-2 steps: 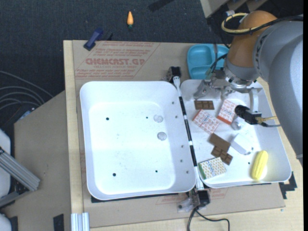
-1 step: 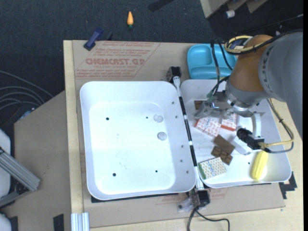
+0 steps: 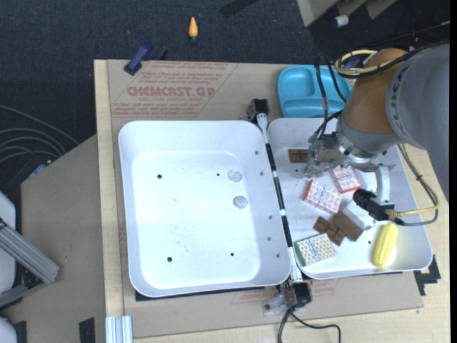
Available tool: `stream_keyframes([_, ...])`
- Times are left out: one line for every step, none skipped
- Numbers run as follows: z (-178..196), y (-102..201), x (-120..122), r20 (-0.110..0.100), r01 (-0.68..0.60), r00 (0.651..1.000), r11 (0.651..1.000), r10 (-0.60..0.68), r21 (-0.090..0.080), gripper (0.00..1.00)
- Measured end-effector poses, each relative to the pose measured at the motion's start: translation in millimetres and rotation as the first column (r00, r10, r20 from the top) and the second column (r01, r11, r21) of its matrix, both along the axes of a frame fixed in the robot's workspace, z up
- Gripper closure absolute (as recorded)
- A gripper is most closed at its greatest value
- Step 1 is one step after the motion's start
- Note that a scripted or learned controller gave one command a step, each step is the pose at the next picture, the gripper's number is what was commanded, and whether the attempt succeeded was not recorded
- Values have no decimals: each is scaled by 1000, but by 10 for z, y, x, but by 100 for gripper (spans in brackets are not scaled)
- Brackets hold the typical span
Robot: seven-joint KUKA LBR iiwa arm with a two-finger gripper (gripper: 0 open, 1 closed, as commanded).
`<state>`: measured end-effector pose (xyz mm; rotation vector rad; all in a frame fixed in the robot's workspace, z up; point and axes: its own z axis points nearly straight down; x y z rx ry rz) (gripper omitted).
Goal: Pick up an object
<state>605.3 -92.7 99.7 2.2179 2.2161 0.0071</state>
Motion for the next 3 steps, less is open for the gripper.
stream_keyframes([-2,1,-2,-1,0,1000,1000,0,0,0])
stream_keyframes([-157,-23,-811,-11,0,1000,1000,0,2,0])
stream_keyframes([-57,-20,-806,-8,0,1000,1000,0,2,100])
